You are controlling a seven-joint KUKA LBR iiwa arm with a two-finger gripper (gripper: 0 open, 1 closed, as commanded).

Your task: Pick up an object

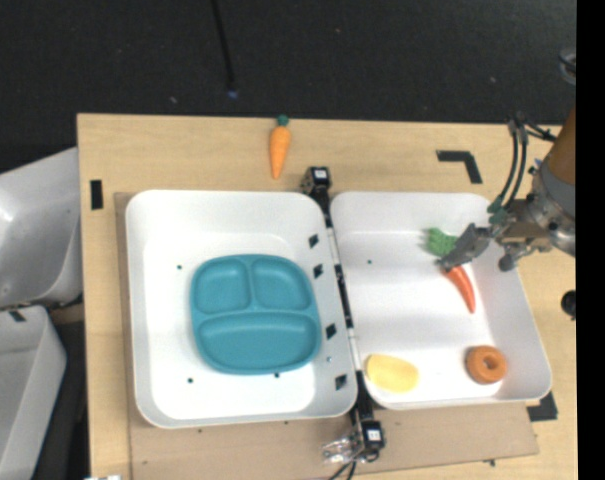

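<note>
In the right bin lie a carrot with a green top, a yellow lemon-like piece at the front left, and an orange-brown doughnut at the front right. My gripper reaches in from the right and hangs over the carrot's upper end. One dark finger points down-left by the green top, the other finger stands to the right. The fingers are spread apart with nothing between them.
The left bin holds a teal divided plate. A second carrot lies on the wooden bench behind the bins. A black clip sits at the back of the divider between the bins.
</note>
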